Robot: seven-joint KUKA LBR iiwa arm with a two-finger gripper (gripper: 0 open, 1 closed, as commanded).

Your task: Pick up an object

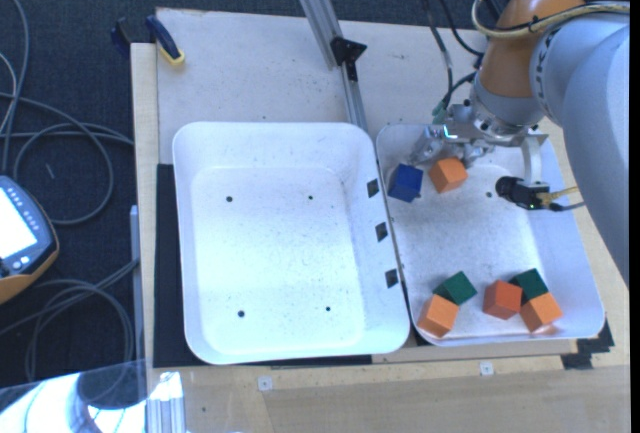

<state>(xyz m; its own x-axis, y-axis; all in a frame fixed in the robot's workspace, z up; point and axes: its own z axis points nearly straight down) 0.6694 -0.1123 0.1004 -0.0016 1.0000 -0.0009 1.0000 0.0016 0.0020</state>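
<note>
Here, the end effector (447, 153) clamps a tilted orange cube (447, 174), no long axis.

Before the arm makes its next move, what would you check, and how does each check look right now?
1. Gripper over the right bin: ok.
2. A block near it: ok, an orange block lies just below it, a blue block beside that.
3. Block actually held: cannot tell.
4. Orange and blue blocks apart: ok, a gap shows between them.
5. Other blocks out of the way: ok, the five blocks sit at the bin's near end.
</note>
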